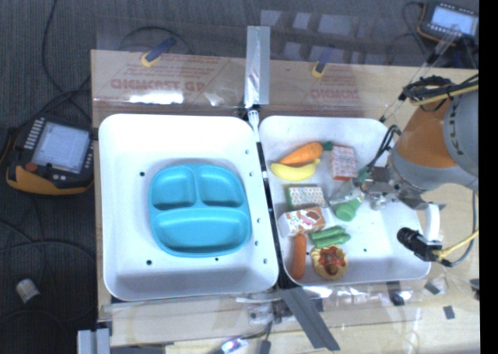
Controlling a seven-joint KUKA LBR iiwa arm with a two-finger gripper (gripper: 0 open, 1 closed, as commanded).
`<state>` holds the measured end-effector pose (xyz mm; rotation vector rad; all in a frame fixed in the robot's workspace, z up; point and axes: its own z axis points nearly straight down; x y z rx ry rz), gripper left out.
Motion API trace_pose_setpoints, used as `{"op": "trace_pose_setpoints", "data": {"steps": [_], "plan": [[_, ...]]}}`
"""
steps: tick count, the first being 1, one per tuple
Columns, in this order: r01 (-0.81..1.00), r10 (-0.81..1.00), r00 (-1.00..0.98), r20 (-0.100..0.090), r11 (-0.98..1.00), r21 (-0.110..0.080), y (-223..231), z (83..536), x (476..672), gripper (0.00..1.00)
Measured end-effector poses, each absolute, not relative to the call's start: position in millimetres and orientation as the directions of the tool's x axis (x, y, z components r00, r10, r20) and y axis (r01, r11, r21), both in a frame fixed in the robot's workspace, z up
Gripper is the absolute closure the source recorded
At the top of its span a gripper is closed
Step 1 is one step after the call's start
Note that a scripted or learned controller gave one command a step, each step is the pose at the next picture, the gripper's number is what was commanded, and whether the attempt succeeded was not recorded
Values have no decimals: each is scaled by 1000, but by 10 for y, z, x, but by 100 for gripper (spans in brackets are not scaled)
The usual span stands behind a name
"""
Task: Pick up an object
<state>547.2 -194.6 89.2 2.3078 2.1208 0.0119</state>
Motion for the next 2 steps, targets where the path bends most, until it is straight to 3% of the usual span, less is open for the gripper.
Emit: {"op": "trace_pose_setpoints", "data": {"steps": [1,2], "plan": [[996,996,85,2,-85,12,-1943,986,5477,100],[971,971,239,-3,-239,-3,-1649,1997,5277,100]]}}
